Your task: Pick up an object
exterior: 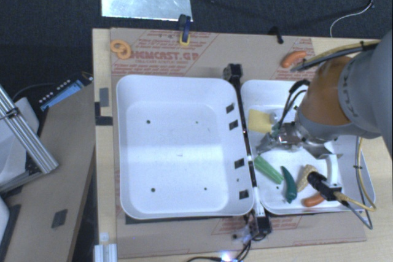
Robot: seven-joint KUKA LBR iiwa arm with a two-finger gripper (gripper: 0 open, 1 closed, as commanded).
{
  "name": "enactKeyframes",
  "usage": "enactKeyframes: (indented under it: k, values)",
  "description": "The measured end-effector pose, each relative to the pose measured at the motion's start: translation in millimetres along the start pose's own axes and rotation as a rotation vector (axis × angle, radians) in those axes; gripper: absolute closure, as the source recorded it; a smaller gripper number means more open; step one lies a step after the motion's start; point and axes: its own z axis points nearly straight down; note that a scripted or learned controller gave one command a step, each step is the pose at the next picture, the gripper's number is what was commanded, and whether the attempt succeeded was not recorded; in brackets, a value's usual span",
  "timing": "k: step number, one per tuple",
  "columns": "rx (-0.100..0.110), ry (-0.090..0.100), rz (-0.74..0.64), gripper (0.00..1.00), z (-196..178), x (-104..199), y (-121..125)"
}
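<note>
Over the right bin (270, 88) the arm (344, 98) reaches low, gripper (274, 139) down near the bin's left wall, just below a yellow block (258, 121). Cannot tell its grip state from this slant. Candidates lie loose on the floor: green piece (268, 169), teal piece (288, 184), tan cone (306, 176), orange sausage (313, 199). Left bin (178, 144) is apparently the drop side.
</note>
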Motion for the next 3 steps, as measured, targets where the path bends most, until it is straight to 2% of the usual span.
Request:
enactKeyframes:
  k: [1,2,3]
  values:
    - [-0.012,0.001,-0.003,0.0,-148.1,66.4,33.4]
    - [-0.005,0.001,-0.001,0.0,-198.8,132.3,66.2]
    - [-0.003,0.004,-0.005,0.0,-215.8,240.5,108.7]
